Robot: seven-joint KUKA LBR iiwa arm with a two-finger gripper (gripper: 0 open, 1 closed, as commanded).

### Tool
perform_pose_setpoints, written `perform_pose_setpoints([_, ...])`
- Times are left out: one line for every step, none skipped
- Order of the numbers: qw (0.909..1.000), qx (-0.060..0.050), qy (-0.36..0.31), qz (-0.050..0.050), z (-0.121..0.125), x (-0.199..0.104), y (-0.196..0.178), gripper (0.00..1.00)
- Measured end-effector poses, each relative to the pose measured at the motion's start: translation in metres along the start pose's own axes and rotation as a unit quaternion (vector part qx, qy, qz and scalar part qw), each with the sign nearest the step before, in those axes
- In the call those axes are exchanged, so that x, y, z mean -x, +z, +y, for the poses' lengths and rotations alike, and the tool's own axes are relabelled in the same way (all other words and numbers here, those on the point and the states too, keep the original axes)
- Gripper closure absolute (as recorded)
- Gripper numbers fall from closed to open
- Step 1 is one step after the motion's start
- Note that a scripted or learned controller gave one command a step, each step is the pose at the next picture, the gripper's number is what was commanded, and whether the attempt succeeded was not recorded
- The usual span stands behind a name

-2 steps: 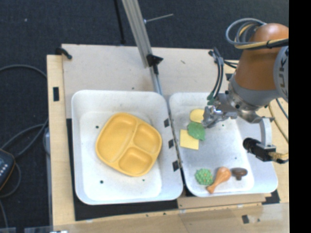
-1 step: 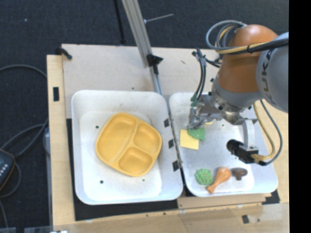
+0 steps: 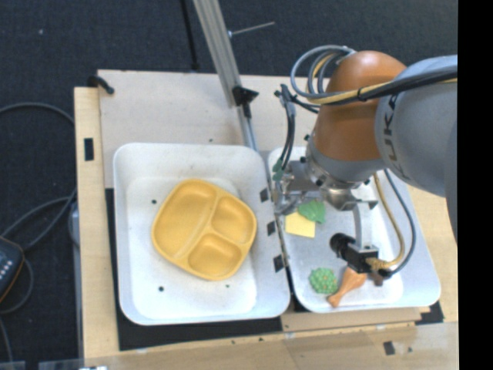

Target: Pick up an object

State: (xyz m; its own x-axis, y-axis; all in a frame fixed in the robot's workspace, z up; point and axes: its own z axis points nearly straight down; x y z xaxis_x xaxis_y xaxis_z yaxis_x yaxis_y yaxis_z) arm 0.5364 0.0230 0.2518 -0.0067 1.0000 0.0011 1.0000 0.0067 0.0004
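Yellow square block lies flat beside a green piece, just under my gripper; its opening I cannot tell.

I see a pale wooden bench on dark carpet, cables trailing far left of the claw.

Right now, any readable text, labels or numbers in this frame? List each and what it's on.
"UK": part of larger lettering on the grey arm, cut off by the arm's curve; the rest can't be read.
Nothing legible on the yellow tray, the bins or the toy food.
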Motion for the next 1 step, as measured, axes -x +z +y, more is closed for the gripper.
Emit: perform_pose_setpoints([1.0000, 0.000, -0.001, 0.000, 0.0101, -0.0530, 0.0016, 1.00])
